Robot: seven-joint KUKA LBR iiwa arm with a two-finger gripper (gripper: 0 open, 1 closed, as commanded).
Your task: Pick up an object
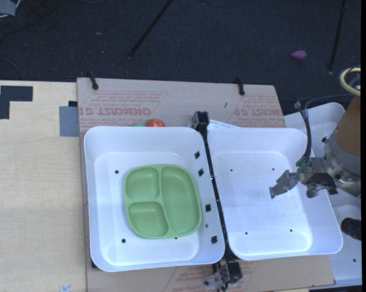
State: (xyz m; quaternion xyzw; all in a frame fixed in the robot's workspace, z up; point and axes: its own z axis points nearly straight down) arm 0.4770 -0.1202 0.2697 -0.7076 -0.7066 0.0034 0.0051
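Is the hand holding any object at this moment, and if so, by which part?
Nothing is held. The hand is over the right bin, with nothing between its fingers. The green divided plate lies in the left bin.

A green plate [162, 201] with three compartments lies flat in the left bin [103, 163]. The arm [348, 140] reaches in from the right, its gripper [286, 185] low over the right bin [256, 157] near its right wall.

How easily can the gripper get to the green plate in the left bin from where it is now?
Probably yes. The gripper is over the right bin, and the green plate lies uncovered in the left bin; only the low divider lies between them.
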